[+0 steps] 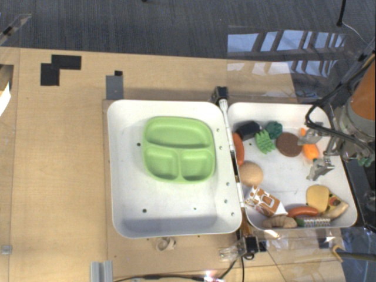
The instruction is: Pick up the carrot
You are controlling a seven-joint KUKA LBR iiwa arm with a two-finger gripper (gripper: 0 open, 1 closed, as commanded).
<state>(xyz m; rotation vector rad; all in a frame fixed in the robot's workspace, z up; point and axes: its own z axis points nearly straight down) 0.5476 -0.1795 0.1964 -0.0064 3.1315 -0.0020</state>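
Starting from our hand (pixel 320 168), which hangs low over the right side of the right bin (pixel 294 107), we see its metal tips just below and a little right of the carrot (pixel 309 151) — near it, but with nothing between them that we can make out; whether they stand apart or together we cannot tell at this size. The carrot lies on the bin floor near the right wall, just right of a flat brown disc (pixel 288 145) and well above a yellow wedge-like piece (pixel 318 197). It shows as a short, stubby orange body, brighter than anything around it, with a smaller orange bit at its upper left that may be its top; part of it sits under the arm's cables. We judge it to be a toy food piece — light, stiff and smooth-skinned, so likely a little slippery and apt to roll or skid if we pinch it off centre. The sound place to take it, in our view, is across the thick middle of the body, jaws square to its long axis. Further out, a green spiky piece (pixel 265 141), a tan ball (pixel 251 173) and a red sausage-like piece (pixel 238 147) lie well apart to the left, and the left bin (pixel 126 216) on our bench (pixel 53 175) holds a green divided tray (pixel 178 148).
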